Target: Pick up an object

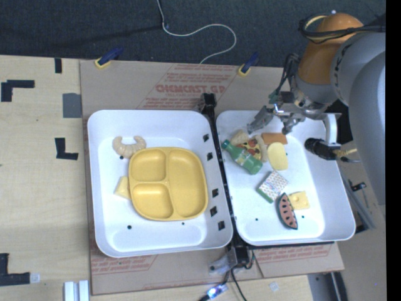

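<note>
The right white bin point(326, 224) holds a loose cluster of small play-food items, any of which could serve as the object to pick up. At its upper middle lies a green bottle-like piece point(245, 160) beside a mixed pile of colourful bits, with a pale yellow rounded piece point(278, 157) touching an orange-brown block point(274, 138) just above it. Lower down sit a speckled white and green block point(273, 185), a small yellow cheese-like wedge point(299, 200) and a watermelon slice point(287, 211), each lying flat and slightly apart.

The gripper point(274, 119) hangs over the upper edge of this bin, above the orange-brown block. Its fingers are spread apart with nothing between them, so, as I judge it, no object is yet grasped and the whole pick is left to do: descent, closing and lifting.

The upper cluster is crowded and sits near the divider between the bins, leaving little side room there. The lower right of the bin offers more open floor around the items. The left white bin point(103, 168) holds a yellow divided plate point(168, 183), with a tan curved piece point(127, 145) beside it.
</note>
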